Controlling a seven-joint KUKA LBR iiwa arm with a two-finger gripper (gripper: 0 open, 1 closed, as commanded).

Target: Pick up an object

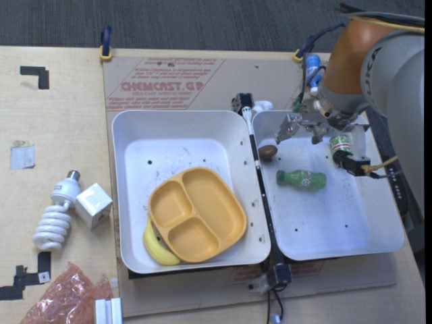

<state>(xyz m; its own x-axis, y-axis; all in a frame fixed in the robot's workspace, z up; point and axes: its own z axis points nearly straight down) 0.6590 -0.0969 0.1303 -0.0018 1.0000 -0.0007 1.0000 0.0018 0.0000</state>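
Crinkled red plastic wrap (67, 295) lies at the near left corner of the counter (40, 127), well left of the left bin (128, 248). Just beyond the wrap, a white spiral light bulb (55, 216) rests beside a small white cube (94, 205), both left of the left bin with a bare strip of counter between them and its wall.

Inside the left bin, a yellow divided plate (196, 214) with three compartments sits toward the near right corner, tilted and partly covering a banana (156, 247) that pokes out at its near left edge. That bin's far half is bare white floor with a few specks.

Right of the left bin, touching it along a shared rim, is the right bin (337, 245). Its near half is open floor, giving room to move. A green bottle (302, 179) lies on its side near the bin's middle, apart from every wall. A small brown round object (268, 152) sits farther back against the left wall of the right bin, close to the shared rim.

Over the far part of the right bin hangs the claw (302, 128), its fingers spread apart with nothing between them, above and beyond the green bottle and just right of the brown object. A second green-labelled item (341, 144) shows beside the wrist, near the bin's far right wall. Behind both bins, printed cardboard (165, 83) covers the counter.
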